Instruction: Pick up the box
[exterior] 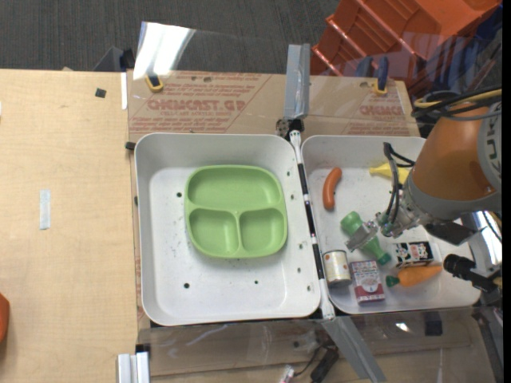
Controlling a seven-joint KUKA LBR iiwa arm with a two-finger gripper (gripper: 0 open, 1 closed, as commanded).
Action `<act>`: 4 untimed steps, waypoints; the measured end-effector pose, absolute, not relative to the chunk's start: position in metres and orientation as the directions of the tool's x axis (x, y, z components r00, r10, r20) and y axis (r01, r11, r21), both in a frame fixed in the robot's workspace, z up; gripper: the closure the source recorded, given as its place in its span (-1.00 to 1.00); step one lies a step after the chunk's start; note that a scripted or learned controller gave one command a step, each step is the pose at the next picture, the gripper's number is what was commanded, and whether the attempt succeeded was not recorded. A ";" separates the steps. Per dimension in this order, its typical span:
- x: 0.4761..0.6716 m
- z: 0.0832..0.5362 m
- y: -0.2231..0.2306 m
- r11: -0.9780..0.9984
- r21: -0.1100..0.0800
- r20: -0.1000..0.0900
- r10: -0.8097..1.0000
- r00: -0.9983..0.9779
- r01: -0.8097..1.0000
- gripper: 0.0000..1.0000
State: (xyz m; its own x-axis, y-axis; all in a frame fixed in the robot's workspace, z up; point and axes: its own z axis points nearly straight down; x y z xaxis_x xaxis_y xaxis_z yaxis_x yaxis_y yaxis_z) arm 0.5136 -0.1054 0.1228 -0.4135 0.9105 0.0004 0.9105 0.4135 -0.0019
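A small red and white box [367, 281] lies flat near the front edge of the right bin [355, 154]. A second small carton, white with black print [414, 251], lies to its right and a little further back. My gripper [373, 234] reaches down from the orange-banded wrist [447, 166] in the middle of the right bin. It hangs over a green bottle-like object [357, 228], just behind the red box and left of the white carton. I see nothing held in it.
In the right bin a tin can [336, 267] stands left of the red box, with a carrot [415, 275] to its right. A sausage [330, 188] and a banana [384, 168] lie further back. A green divided plate [236, 211] sits in the left bin [152, 238].
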 end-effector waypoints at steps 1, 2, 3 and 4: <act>0.479 0.102 -0.105 0.395 0.002 -0.007 0.918 -0.395 0.918 -1.00; 0.479 0.111 -0.105 0.392 0.004 -0.007 0.920 -0.392 0.920 1.00; 0.534 0.190 -0.004 0.201 -0.003 -0.002 0.979 -0.201 0.979 1.00; 0.486 0.200 0.051 0.100 -0.006 -0.002 0.995 -0.100 0.995 1.00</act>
